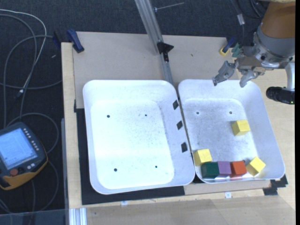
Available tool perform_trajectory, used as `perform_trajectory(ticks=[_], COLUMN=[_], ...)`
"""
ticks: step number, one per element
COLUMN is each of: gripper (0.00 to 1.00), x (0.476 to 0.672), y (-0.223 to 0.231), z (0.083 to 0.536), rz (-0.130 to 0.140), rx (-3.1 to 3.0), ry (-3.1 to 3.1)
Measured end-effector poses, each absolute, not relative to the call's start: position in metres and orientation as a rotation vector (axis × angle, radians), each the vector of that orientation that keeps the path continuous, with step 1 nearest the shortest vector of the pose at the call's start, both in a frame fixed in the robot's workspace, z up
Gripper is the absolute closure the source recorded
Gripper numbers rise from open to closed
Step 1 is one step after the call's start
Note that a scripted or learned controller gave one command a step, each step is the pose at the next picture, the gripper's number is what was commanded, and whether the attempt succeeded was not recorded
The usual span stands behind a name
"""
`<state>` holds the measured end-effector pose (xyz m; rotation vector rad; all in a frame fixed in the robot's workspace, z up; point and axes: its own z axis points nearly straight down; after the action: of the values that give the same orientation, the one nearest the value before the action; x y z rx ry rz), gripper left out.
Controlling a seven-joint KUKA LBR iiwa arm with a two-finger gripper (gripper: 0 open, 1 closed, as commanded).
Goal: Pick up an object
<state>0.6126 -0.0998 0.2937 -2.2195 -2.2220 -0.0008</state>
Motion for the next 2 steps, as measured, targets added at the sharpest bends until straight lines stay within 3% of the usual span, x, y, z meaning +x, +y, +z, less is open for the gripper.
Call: perform_trajectory(ticks=[1, 2], gripper=[0.0, 0.0], x=[0.537, 0.545], y=[-0.102, -0.176], z=[0.254, 0.332], rz=[0.008, -0.004], rx=[-2.218, -2.235], ry=[-2.213, -2.224])
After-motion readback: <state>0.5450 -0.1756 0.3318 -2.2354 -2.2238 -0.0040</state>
